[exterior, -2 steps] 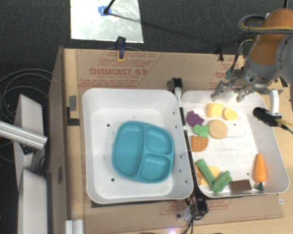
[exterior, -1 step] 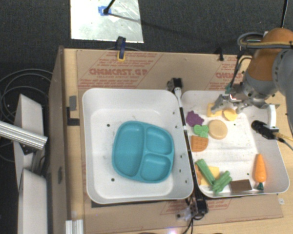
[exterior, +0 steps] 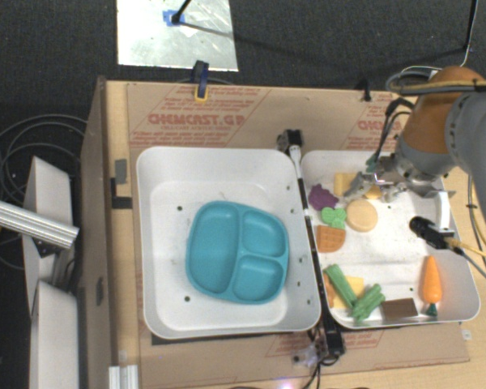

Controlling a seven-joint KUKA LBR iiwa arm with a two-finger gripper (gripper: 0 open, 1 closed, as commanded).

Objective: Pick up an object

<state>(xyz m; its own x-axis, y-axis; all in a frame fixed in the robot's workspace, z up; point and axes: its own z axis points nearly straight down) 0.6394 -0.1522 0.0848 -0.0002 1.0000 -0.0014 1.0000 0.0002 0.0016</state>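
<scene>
- Sitting in the left shallow white bin (exterior: 158,217) is a teal divided plastic plate (exterior: 236,251).
- The right shallow white bin (exterior: 462,294) holds toy food: a purple grape cluster (exterior: 321,195), a round tan biscuit (exterior: 361,215), a waffle piece (exterior: 330,238), green pods (exterior: 353,296), a brown block (exterior: 398,308) and an orange carrot (exterior: 431,280) at 5 o'clock.
- The metal gripper (exterior: 371,183) hangs at 12 o'clock over the biscuit; whether it is clenched cannot be told.

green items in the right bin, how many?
3: a small green piece beside the purple one; two green sticks crossing near the front edge. The arm may hide more.
</scene>
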